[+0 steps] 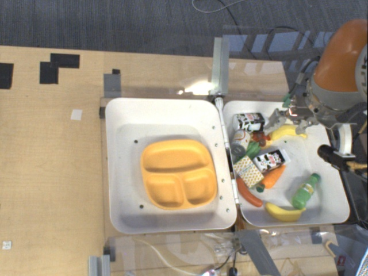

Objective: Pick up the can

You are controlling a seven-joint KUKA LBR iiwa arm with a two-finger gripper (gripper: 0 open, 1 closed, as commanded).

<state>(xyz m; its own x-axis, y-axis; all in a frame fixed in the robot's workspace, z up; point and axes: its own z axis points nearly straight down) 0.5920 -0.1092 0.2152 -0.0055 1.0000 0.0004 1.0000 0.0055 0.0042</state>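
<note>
The can (248,121) is black and white and lies on its side in the far left corner of the right bin (339,211). My gripper (286,114) hangs over the far part of that bin, to the right of the can and apart from it, just above a yellow banana (286,133). Nothing shows in its grasp. The grey arm with its orange band (344,56) comes in from the upper right.
The right bin also holds a green vegetable (253,149), a black-and-white carton (270,160), a carrot (274,176), a checkered packet (247,168), a red sausage (248,193), a second banana (283,212) and a green bottle (305,191). An orange divided plate (175,173) lies in the left bin (123,125).
</note>
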